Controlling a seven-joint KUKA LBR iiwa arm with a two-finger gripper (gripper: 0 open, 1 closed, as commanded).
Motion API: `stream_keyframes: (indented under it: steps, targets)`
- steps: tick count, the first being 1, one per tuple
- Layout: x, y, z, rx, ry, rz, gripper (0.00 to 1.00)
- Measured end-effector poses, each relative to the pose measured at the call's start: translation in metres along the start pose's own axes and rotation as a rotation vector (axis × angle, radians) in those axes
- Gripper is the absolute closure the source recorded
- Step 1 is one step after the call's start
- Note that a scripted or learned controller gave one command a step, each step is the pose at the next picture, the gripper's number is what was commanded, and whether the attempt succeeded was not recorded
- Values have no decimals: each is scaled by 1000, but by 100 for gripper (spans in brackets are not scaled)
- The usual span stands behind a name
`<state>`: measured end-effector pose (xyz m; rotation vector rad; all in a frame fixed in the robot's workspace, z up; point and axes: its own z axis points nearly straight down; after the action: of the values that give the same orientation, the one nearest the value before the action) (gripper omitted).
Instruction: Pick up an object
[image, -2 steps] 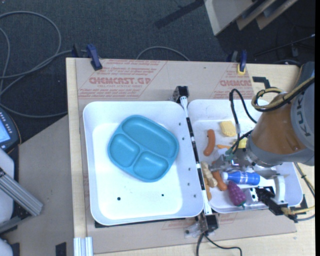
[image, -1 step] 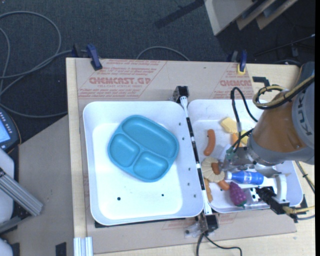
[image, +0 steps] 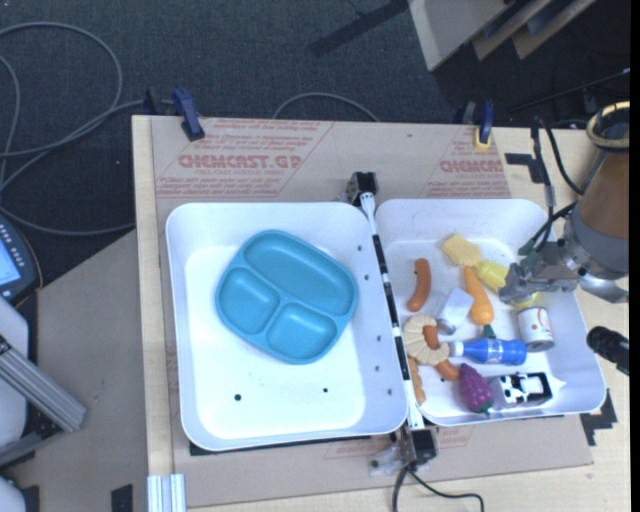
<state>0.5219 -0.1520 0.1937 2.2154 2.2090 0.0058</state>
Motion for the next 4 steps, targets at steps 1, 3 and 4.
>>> stream_keyframes:
  steps: [1,3,4]
  targets:
    - [4,-2,6,11,6,-3,0]
    - [6,24,99,1,5,-5,0]
    - [6,28,86,-14,2,-3,100]
